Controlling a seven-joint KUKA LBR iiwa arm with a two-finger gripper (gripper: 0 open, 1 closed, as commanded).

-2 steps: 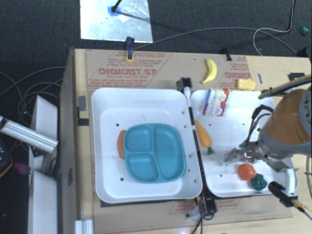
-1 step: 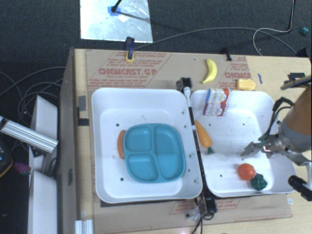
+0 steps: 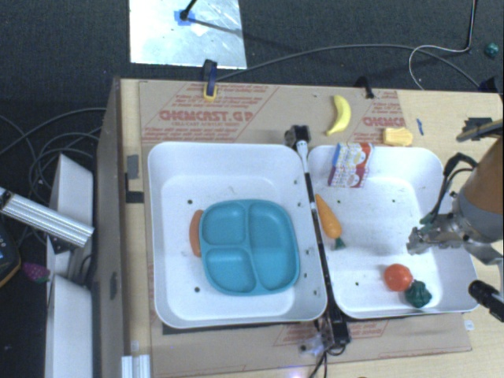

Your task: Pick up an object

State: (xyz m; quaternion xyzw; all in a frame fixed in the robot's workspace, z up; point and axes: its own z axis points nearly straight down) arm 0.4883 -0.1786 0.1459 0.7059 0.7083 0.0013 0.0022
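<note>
Poised at the right edge of the right bin [image 3: 438, 164], the gripper [image 3: 429, 239] hangs off a grey KUKA arm [image 3: 480, 199] that reaches in from the right side of the camera view. Whether it is spread or closed cannot be told from this slanted angle, and nothing is seen caught in it.

Nearest to it is a red tomato [image 3: 398, 277], lying on the bin floor just below and slightly left of the tool as the camera frames it, with a green broccoli piece [image 3: 419, 294] touching it on the lower right. Judged on position alone, the tomato looks the likeliest target: a short move down-frame and a little left would bring the tool over it. Being round, it gives no long axis to line up with.

A carrot [image 3: 328, 219] sits against the bin's left wall, well apart from the tool, its long axis running diagonally from upper left to lower right with the green top at the lower end. A small carton [image 3: 349, 164] stands at the bin's upper left corner, also well apart.

The left bin [image 3: 236, 160] holds a blue divided plate [image 3: 250, 246] with an orange sausage-shaped item [image 3: 194, 232] tucked against its left edge, farthest of all. On the bench beyond the 2 bins lie a banana [image 3: 340, 115] and a yellow block [image 3: 398, 137].
</note>
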